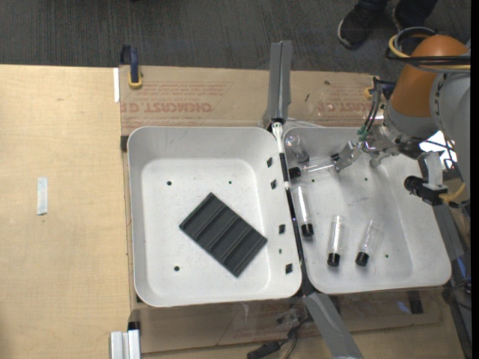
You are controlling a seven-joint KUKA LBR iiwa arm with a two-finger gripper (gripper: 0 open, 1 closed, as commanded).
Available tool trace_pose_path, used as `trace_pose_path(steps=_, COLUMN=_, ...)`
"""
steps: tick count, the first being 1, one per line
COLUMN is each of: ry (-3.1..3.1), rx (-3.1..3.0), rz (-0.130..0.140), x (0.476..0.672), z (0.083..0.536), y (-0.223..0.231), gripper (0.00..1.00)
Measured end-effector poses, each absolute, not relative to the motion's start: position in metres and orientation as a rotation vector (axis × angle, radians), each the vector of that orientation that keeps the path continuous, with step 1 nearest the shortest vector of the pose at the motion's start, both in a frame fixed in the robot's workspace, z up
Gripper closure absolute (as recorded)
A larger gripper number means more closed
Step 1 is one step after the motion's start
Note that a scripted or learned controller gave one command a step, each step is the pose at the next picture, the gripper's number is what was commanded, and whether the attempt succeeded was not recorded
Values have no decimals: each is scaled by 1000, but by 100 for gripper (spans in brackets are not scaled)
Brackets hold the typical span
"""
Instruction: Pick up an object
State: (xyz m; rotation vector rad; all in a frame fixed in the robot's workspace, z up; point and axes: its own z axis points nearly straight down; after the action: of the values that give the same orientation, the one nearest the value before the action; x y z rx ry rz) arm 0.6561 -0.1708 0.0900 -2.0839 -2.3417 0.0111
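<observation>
From my remote station I see the gripper (346, 158) low over the far part of the right bin (419, 275), its thin metal fingers pointing toward the divider between the two bins. I cannot tell whether it is released or clenched; at this size the parts merge with the white floor. A clear tube (310, 169) lies just beside the tip, running toward the divider with a dark cap at its left end. Whether the tip touches it I cannot judge.

Behind the gripper the wrist carries a tangle of cables, and above it sits the orange band (419, 81) of the grey arm (453, 118), which enters from the right and bends downward over the bin's far right corner.

Elsewhere in the right bin lie three more clear tubes with dark caps: a long one (301, 212) along the left wall, and two shorter ones (334, 240) (366, 243) side by side near the middle, caps toward the near edge. A small clear item (293, 143) rests in the far left corner.

The left bin (142, 200) holds a dark ribbed tray (223, 234), lying flat and turned at a slant near the centre.

Both bins sit on a sheet of printed cardboard (179, 99) atop the wooden bench (60, 200). Beyond the bench, a person's shoes (363, 17) stand on dark carpet.
</observation>
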Motion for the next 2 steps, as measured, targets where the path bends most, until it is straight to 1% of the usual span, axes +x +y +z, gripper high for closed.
trace_pose_path(steps=1, ry=-2340, rx=-2079, rz=16, x=655, z=99, y=-171, gripper=100)
trace_pose_path(steps=2, ry=-2340, rx=-2079, rz=17, x=655, z=99, y=-171, gripper=0)
